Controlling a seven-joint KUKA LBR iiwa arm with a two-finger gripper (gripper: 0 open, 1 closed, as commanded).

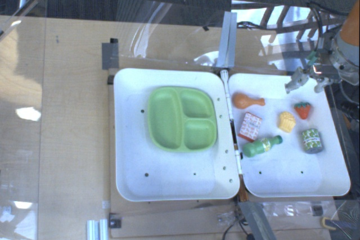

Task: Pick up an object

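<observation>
End effector [306,80] hovers above strawberry [302,110], near corn [287,121].

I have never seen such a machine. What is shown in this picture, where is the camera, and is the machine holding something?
The camera is fixed above a bench and looks down at a slant. On the bench are two shallow white bins side by side. The left bin holds a green divided plate. The right bin holds small toy foods: an orange drumstick, a red-and-white packet, a green bottle lying on its side, a yellow corn piece, a strawberry and a green can. The machine is a robot arm reaching in from the right. Its gripper, a two-finger claw, is over the far right corner of the right bin. Nothing is between its fingers, so it holds nothing yet.
</observation>
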